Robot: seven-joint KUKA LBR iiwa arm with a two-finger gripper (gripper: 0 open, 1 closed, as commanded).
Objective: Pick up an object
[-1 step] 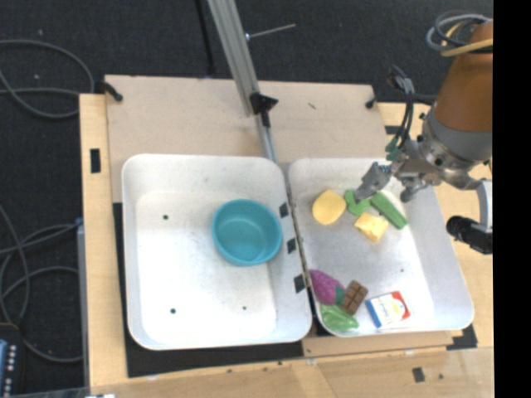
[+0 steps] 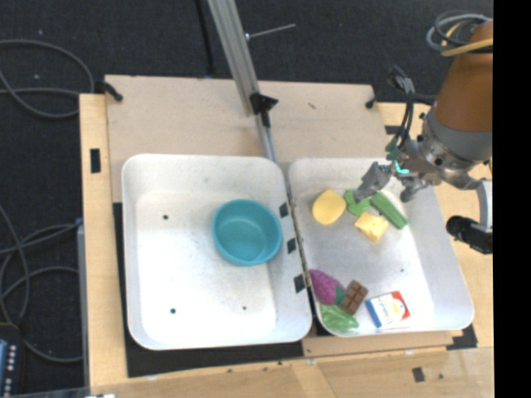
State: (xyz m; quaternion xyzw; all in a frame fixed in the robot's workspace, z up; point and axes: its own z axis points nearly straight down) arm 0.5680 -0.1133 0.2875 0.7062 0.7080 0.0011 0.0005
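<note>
We see the gripper (image 2: pixel 390 181), jaws spread open, above a long green piece (image 2: pixel 377 203) (perhaps a toy vegetable) at the frame's right.

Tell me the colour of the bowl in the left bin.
Teal blue; the bowl shows plainly in the camera view.

In the left bin (image 2: pixel 158 214), a blue bowl (image 2: pixel 246 231) sits right of centre with bare floor all round it. The right bin (image 2: pixel 440 264) is crowded at upper centre by a yellow piece (image 2: pixel 328 207), green piece (image 2: pixel 383 206) and cheese wedge (image 2: pixel 372 226), and at lower left by a purple toy (image 2: pixel 325 286), chocolate bar (image 2: pixel 355 296) and white carton (image 2: pixel 387 308); its middle and right side lie open.
</note>
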